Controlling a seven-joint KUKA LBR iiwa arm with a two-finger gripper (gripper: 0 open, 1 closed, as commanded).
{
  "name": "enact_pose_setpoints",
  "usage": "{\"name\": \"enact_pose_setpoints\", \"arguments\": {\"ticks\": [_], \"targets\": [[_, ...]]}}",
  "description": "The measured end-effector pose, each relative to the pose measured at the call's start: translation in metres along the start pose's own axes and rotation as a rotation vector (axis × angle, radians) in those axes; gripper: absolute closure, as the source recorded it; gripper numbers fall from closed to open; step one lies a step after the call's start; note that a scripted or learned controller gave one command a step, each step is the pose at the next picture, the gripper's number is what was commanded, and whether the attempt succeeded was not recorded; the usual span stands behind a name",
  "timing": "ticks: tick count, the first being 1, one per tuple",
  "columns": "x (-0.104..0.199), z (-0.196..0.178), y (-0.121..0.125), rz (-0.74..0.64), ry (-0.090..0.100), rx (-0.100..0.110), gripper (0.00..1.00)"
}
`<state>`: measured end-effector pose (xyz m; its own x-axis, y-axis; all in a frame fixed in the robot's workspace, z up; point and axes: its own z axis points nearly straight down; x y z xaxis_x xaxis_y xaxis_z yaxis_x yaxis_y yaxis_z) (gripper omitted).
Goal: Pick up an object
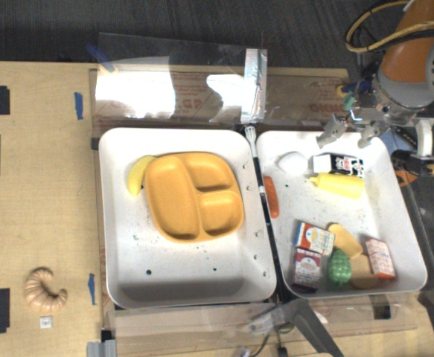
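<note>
My gripper hangs over the back edge of the right bin, its two fingers spread open with nothing between them. Just below it lie a black-and-white box and a yellow block, with a white lump to their left. An orange-red stick rests along the bin's left wall. At the front of the bin sit small cartons, a dark red carton, a green piece, a yellow wedge and a pink carton.
The left bin holds an orange divided plate with a banana tucked against its left side. A croissant lies on the bench at front left. A clear plastic sheet stands behind the bins.
</note>
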<state>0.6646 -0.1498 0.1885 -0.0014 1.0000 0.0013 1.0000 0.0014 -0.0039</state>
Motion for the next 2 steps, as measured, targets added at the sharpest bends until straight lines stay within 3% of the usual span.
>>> {"name": "enact_pose_setpoints", "arguments": {"ticks": [1, 2], "targets": [[0.0, -0.011, 0.0, -0.007, -0.002, -0.005, 0.0], [-0.001, 0.069, -0.017, -0.011, -0.009, -0.032, 0.0]]}}
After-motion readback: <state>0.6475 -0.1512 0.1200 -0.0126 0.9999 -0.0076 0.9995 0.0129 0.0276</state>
